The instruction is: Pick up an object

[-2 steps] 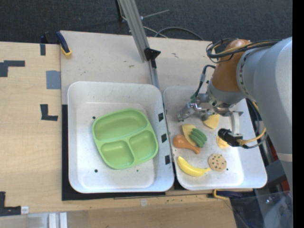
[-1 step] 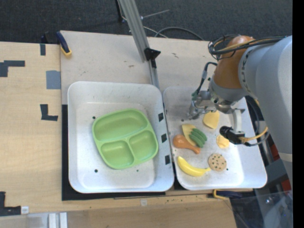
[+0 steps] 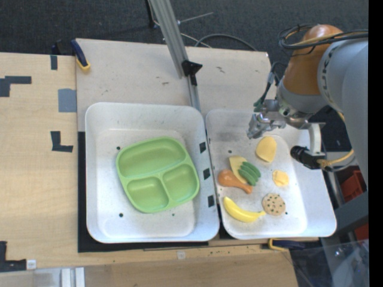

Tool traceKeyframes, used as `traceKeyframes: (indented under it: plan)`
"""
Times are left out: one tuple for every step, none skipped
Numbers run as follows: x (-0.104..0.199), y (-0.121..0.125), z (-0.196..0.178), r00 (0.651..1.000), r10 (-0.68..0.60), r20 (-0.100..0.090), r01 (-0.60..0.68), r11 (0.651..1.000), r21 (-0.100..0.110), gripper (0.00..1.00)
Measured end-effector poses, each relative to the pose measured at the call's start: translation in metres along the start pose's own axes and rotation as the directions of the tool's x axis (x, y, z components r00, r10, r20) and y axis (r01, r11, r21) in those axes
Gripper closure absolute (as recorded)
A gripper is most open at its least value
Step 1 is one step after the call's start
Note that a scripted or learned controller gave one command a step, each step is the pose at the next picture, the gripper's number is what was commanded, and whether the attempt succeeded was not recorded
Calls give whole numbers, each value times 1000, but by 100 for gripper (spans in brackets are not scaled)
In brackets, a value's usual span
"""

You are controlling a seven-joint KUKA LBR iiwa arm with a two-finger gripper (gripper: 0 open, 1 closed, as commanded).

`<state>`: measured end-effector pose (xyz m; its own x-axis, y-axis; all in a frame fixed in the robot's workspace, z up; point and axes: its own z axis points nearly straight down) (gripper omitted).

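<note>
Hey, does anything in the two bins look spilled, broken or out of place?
Nothing stands out. The green tray lies flat in the left bin; the banana, cookie and other toy foods lie loose in the right bin.

A pale wooden surface [image 3: 36, 160] with grey tape marks [image 3: 67, 100] spreads toward nine o'clock. Dark carpet floor [image 3: 90, 8] runs across twelve o'clock, where a metal pole [image 3: 169, 26] slants inward.

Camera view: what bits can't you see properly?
- Gripper: small and dark over the right bin, so open or shut is unclear.
- Yellow piece: the green ridged toy covers part of it.
- Arm: cut off by the right edge.
</note>
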<state>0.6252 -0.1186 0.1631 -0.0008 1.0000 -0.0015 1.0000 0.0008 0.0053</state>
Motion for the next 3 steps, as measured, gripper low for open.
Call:
traceKeyframes:
  plan:
    - [-2, -1, -64, 1000, -1, 0, 1, 1000, 0, 100]
    - [-1, -1, -62, 1000, -1, -2, 1, 1000, 6, 100]
    - [54, -14, -52, 1000, -5, -3, 5, 1000, 9, 100]
